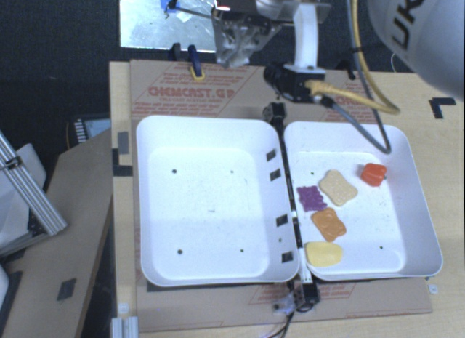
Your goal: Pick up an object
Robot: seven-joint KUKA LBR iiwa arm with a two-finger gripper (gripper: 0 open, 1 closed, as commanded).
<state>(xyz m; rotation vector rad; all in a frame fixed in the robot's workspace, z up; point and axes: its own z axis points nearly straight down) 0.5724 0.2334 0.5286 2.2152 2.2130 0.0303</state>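
The object to be picked up is not specified; five small toy food items are available, and all of them lie in the right bin [418, 206]. None is lifted.

Layout, left to right:

- Left bin [156, 147]: white and shallow, its floor showing a few dark dots.
- Divider [285, 184]: the two bins meet here, joined by a row of dark clips running from far to near.
- Purple piece [312, 198]: a knobbly cluster just right of the divider.
- Orange piece [328, 224]: nearer the viewer than the purple piece and close beside it.
- Yellow piece [324, 254]: the nearest item, close to the near wall of the right bin.
- Tan biscuit [338, 187]: flat and rectangular, just right of the purple piece.
- Red piece [373, 174]: small and blocky, the farthest right, standing apart from the others.

Gripper [234, 51]: it hangs at the far edge of the scene, above the cardboard sheet [196, 91] beyond the left bin, well apart from every item. Nothing is seen between its tips. Whether the claw is spread or closed cannot be told from this view.

Step in hand: judged to be the approach stage; no grasp has been made.

Next move: the arm would need to travel right and toward the viewer, over the right bin, then descend on one item. The red piece looks the easiest target, since it has free space around it. The purple, orange and tan items lie close together, so a descent there risks nudging a neighbour.
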